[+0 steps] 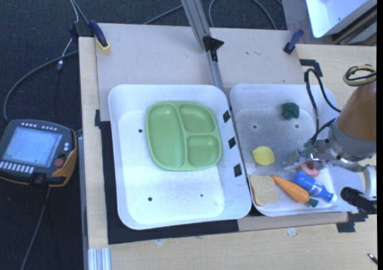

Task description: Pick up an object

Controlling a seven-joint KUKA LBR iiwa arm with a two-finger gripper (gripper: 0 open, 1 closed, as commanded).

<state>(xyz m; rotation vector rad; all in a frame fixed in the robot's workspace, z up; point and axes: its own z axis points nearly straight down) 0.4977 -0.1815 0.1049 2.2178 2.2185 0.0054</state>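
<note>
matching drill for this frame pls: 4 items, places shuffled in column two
Items:
1. green plate
2. dark green lump
3. slice of bread
4. carrot

Places:
A. right bin, near left corner
B. left bin
C. right bin, far side
D. right bin, between bread and blue bottle

Pairs: 1-B, 2-C, 3-A, 4-D

Arm (pixel 359 119) enters from right edge, orange band above grey wrist, angled down-left; pincer (pixel 308 161) low, finger state unclear.
</note>
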